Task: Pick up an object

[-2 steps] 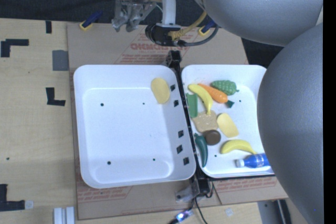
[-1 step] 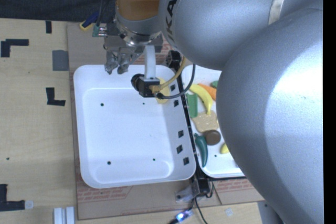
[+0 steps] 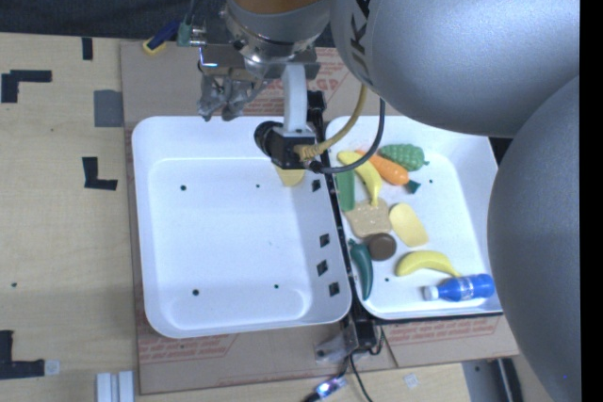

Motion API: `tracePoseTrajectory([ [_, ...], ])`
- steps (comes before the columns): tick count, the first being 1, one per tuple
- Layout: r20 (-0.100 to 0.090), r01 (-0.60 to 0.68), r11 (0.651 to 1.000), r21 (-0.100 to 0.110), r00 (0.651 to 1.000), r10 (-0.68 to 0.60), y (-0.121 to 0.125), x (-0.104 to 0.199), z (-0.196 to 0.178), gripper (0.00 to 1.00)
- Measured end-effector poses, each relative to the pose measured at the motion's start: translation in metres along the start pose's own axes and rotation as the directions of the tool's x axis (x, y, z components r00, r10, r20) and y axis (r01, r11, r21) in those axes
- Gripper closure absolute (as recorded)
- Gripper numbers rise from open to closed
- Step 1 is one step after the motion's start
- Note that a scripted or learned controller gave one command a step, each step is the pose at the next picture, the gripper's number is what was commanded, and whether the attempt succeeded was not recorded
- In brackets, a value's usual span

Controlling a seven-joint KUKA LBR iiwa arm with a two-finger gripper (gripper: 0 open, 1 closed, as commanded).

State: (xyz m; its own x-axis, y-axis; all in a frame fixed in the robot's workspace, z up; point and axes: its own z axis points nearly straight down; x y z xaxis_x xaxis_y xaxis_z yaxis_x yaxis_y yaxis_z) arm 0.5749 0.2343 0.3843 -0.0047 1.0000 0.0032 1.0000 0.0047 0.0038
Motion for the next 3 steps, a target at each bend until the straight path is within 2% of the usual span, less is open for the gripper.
tracePoseTrajectory([
  [1,0.010,-0.005,1.000,0.018,1.000,0.005,0.030,-0.003,0.155,1.00],
  [2,-0.001,0.000,1.000,-0.003,1.000,0.000,0.004,0.000,0.048,1.00],
  [3,-0.005,0.001,1.000,-0.008,1.000,-0.001,-0.053,0.001,-0.084,1.00],
])
